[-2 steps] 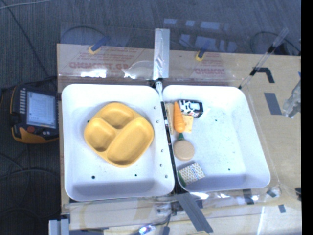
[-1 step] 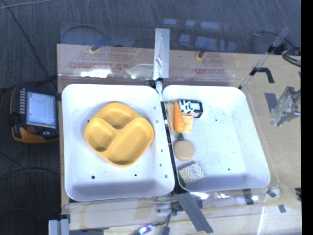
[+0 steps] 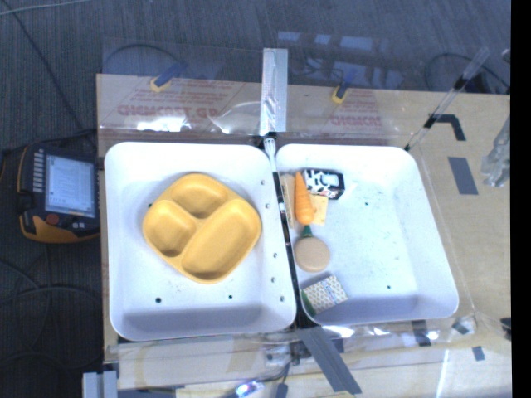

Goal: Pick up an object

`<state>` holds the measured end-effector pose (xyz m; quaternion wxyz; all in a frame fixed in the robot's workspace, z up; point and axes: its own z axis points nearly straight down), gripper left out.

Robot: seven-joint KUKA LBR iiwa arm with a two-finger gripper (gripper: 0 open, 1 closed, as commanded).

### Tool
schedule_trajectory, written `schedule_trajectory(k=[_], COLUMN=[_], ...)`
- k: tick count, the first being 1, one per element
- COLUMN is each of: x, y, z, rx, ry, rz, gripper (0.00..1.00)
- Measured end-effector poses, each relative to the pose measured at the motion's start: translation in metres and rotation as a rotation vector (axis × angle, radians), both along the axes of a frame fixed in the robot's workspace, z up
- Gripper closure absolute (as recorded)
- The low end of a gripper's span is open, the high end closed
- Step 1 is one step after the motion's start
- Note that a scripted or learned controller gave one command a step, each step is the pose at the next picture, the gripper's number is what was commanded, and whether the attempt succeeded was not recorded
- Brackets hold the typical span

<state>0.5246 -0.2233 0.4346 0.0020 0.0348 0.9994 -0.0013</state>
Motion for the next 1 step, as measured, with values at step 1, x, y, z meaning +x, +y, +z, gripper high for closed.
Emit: schedule_trajectory(k=[1], x=[-0.0332], y=[-0.0011], z=[0.0001], rx=[0.000], ry=[0.001], rz=[0.302], gripper=[1.00])
